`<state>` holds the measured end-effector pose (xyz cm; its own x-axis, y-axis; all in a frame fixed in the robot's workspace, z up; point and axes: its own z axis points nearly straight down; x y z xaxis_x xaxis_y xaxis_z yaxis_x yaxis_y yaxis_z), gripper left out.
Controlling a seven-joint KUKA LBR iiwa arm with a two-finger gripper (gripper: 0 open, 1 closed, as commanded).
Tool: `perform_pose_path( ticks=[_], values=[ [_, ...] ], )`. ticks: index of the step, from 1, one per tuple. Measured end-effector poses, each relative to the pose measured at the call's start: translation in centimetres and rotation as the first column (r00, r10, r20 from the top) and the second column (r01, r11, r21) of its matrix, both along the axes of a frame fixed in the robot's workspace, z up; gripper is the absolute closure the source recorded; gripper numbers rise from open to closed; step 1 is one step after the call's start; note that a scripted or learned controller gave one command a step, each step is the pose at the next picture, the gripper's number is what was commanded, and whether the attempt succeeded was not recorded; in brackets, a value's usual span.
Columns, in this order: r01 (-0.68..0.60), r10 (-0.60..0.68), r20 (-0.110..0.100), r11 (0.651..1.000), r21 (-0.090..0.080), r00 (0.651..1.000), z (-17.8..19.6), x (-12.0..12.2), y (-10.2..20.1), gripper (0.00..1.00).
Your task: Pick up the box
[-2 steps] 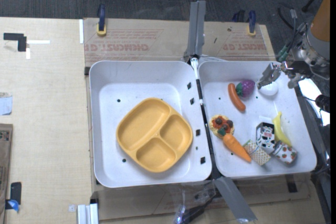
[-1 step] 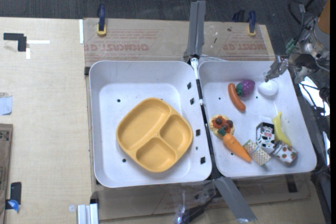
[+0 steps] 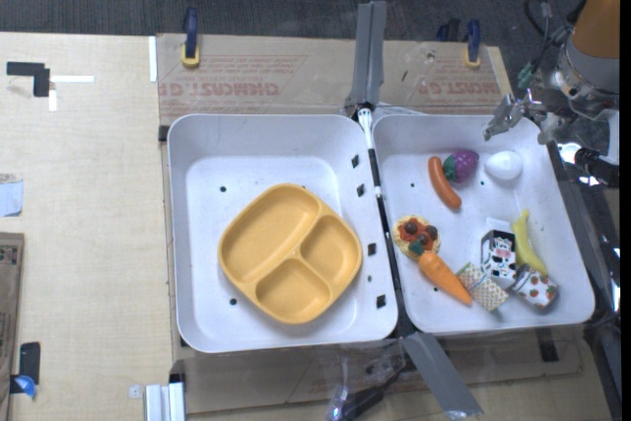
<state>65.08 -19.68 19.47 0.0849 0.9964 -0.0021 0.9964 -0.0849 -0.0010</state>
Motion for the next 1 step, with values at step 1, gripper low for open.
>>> perform_pose_path(
  ticks=[1],
  values=[
    [-0.057, 0.057, -0.001, 0.998, 0.006, 0.998, -8.73, -0.54, -1.43, 0.0]
  ],
)
